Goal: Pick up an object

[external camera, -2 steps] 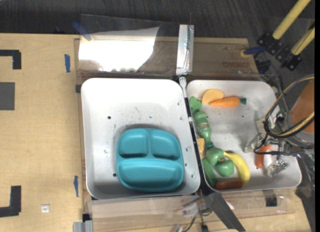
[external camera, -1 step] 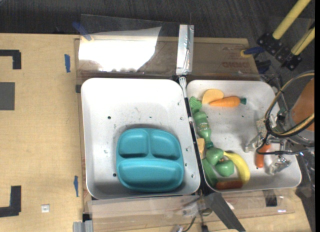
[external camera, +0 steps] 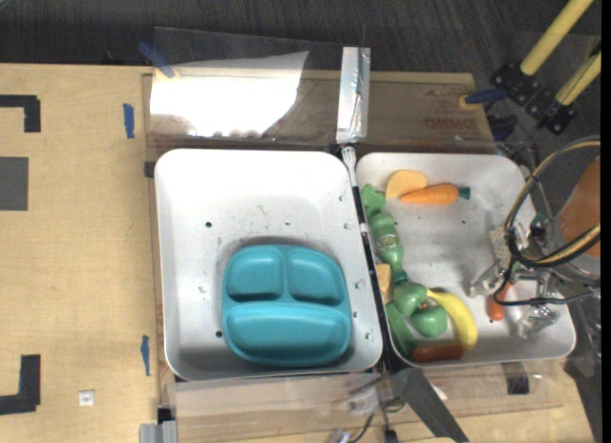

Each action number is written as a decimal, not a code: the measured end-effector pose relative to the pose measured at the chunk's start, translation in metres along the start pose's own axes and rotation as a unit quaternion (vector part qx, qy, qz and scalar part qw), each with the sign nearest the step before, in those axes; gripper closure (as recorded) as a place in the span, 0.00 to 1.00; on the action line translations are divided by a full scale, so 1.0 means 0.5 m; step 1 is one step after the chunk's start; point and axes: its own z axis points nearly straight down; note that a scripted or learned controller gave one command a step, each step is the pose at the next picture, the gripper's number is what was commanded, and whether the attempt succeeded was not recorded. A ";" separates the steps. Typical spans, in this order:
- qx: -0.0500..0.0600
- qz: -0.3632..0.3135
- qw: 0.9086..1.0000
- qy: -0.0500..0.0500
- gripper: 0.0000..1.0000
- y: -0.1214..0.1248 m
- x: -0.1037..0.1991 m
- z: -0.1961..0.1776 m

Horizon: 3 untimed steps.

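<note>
Several toy foods crowd the right bin (external camera: 477, 169); my pincer (external camera: 501, 274), state unclear, hangs near its right wall. Nearest candidate, I judge: banana (external camera: 456, 315), light, stiff, slick plastic; grip across its middle

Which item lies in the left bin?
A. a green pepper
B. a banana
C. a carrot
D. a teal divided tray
D. The teal divided tray lies in the left bin, while the banana, the carrot and the green produce lie in the right bin.
</note>
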 end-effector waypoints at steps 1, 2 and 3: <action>0.000 -0.086 0.996 -0.002 0.00 -0.011 -0.004 0.001; 0.004 -0.085 0.996 -0.006 1.00 -0.012 -0.013 -0.024; 0.001 -0.109 0.994 -0.002 1.00 0.117 -0.099 -0.294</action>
